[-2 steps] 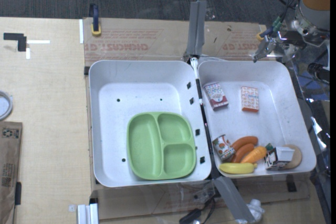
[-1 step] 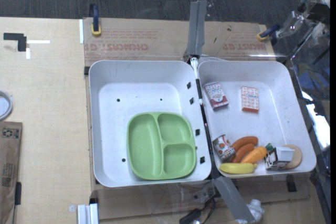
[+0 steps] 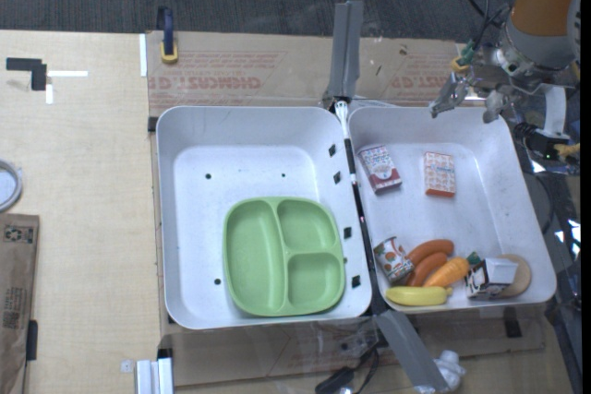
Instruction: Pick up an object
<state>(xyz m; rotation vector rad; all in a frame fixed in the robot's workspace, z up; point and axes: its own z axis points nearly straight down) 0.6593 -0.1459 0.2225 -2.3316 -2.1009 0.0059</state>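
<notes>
1. Nearest me, in the right bin's (image 3: 517, 163) near edge, I see a banana (image 3: 417, 295), two orange carrot-like pieces (image 3: 434, 261), a small can (image 3: 392, 259) and a little carton (image 3: 491, 275) – all bunched together.
2. In the left bin (image 3: 185, 198) lies a green divided plate (image 3: 283, 256), near its front.
3. Farther back in the right bin, two small boxes (image 3: 379, 168) lie flat, side by side but apart.
4. Farthest, the gripper (image 3: 469, 95) hangs above the right bin's far rim – its fingers look spread, with nothing between them.
</notes>
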